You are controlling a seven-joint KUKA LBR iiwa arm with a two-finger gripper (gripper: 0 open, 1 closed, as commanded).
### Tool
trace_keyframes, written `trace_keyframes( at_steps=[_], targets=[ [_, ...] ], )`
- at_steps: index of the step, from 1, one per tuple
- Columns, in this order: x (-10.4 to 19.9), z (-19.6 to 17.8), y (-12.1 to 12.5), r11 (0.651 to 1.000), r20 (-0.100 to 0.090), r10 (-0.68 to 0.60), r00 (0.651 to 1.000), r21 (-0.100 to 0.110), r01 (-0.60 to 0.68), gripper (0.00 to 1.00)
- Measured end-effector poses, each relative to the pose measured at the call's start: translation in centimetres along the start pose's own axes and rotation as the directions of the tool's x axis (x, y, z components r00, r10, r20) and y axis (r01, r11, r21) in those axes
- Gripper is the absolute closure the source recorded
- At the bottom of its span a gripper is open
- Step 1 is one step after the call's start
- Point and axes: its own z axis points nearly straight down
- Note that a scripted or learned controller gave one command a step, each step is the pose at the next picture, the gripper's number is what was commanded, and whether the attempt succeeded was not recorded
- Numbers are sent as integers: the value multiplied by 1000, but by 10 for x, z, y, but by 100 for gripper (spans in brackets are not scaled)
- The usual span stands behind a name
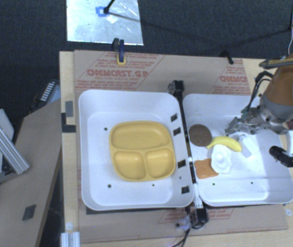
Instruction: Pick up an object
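Orange flat toy slice point(204, 168) lies below the yellow plastic banana point(225, 143); banana's long axis runs left-right, just left-below the gripper point(240, 128), whose grip state I cannot tell.

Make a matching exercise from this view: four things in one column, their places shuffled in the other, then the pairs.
Things:
1. yellow divided tray
2. banana
3. brown round patty
4. orange slice

Places:
A. right bin, against the divider, lower down
B. left bin, middle
C. right bin, just right of the patty
D. right bin, by the divider, above the orange slice

Pairs: 1-B, 2-C, 3-D, 4-A
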Motion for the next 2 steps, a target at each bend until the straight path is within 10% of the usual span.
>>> trace_keyframes(
  at_steps=[1, 2],
  targets=[
    [0, -12, 1, 1000, 1, -2, 1000, -3, 2, 100],
    [-5, -73, 10, 1000, 0, 2, 1000, -4, -2, 100]
  ],
)
